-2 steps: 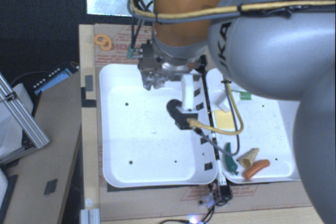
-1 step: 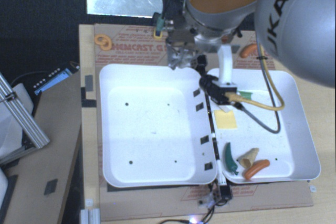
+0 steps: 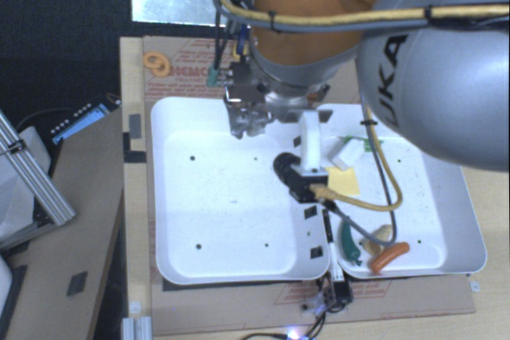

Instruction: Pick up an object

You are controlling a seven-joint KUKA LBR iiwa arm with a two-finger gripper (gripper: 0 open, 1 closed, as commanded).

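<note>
Clutter sits in the right bin (image 3: 458,243), and that is where the picking has to happen: a yellow block (image 3: 344,181) near the divider, a pale white piece (image 3: 347,151) just above it, a green object (image 3: 348,238) and an orange sausage-shaped item (image 3: 388,254) down by the near edge, with a small tan lump (image 3: 384,233) between them. The left bin (image 3: 199,195) shows only bare white floor with a few dark specks.

The arm (image 3: 430,68) reaches in from the right, its orange band bulking large over the far rim of the bins, and the gripper (image 3: 249,119) hangs over the far part of the left bin, well apart from every candidate. Its metal end is seen from above and half hidden by the wrist, so whether the fingers are spread or pressed together cannot be told; nothing is visible between them.

To do this step well, the program should choose an isolated target (the orange item looks the least crowded, though it lies close to the bin wall). The gripper needs to travel across the divider (image 3: 317,228), clear the yellow cable (image 3: 374,203) looping over the right bin, and descend straight with its fingers straddling the narrow axis of the chosen object. Grabbing near the yellow block risks snagging the black fitting (image 3: 293,173) beside it.
</note>
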